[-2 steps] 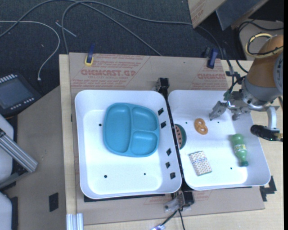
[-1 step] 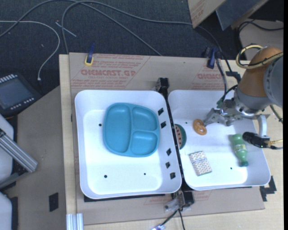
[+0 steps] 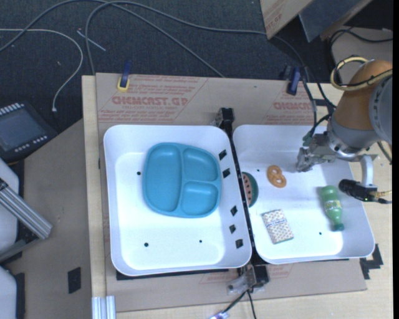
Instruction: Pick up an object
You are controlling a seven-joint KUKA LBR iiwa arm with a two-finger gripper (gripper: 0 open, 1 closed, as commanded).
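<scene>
In the right bin (image 3: 349, 246) lie an orange pretzel-shaped piece (image 3: 276, 176), a green bottle (image 3: 332, 207), a small patterned packet (image 3: 277, 225) and a round red-and-green slice (image 3: 250, 189) against the left wall. My gripper (image 3: 305, 163) hangs over the bin's upper right part, a short way right of the orange piece and above the bottle. Nothing shows between its fingers. The left bin (image 3: 124, 243) bears a blue divided plate (image 3: 182, 179).
A black divider with clips (image 3: 232, 187) runs between the two bins. Blue clamps (image 3: 125, 76) hold the cardboard base at the back. Cables lie on the dark floor behind the bench, and a cardboard box (image 3: 293, 14) stands at the top right.
</scene>
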